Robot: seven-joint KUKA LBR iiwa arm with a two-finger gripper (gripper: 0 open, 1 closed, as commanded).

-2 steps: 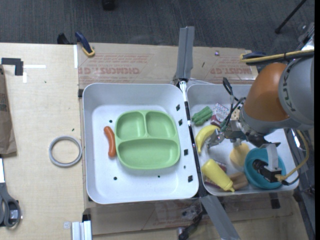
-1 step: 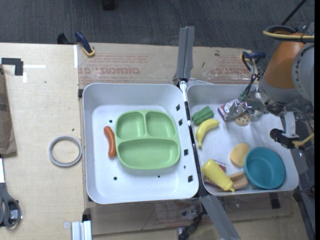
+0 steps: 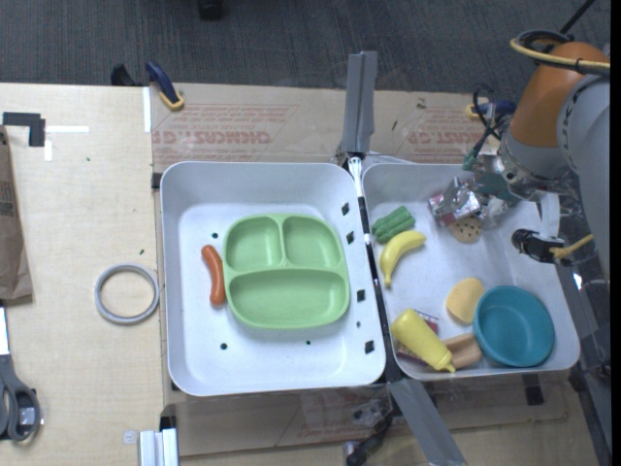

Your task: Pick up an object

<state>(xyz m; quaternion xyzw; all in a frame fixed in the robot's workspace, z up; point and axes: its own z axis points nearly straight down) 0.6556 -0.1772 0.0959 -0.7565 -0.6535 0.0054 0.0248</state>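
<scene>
- The end effector [image 3: 473, 200] is low at the right bin's [image 3: 563, 357] far edge; I cannot tell its state.
- The banana [image 3: 399, 254], by that bin's left edge, looks light and smooth. Hold its middle.

Grey arm [image 3: 587, 115], orange band, yellow cable [image 3: 558, 45].

The arm [image 3: 572, 85] ran off the right edge, so most of it went unseen. The claw [image 3: 482, 194] sat low over a crumpled silvery thing [image 3: 454, 202], and its finger state could not be told. A tan disc [image 3: 468, 229] lay partly hidden under that silvery thing. A brown item [image 3: 464, 351] was partly covered by the yellow bottle [image 3: 423, 338] and blue bowl [image 3: 514, 326]. On the bench [image 3: 68, 221], scissors [image 3: 17, 408] and a brown bag [image 3: 12, 231] were cut by the left edge.
</scene>
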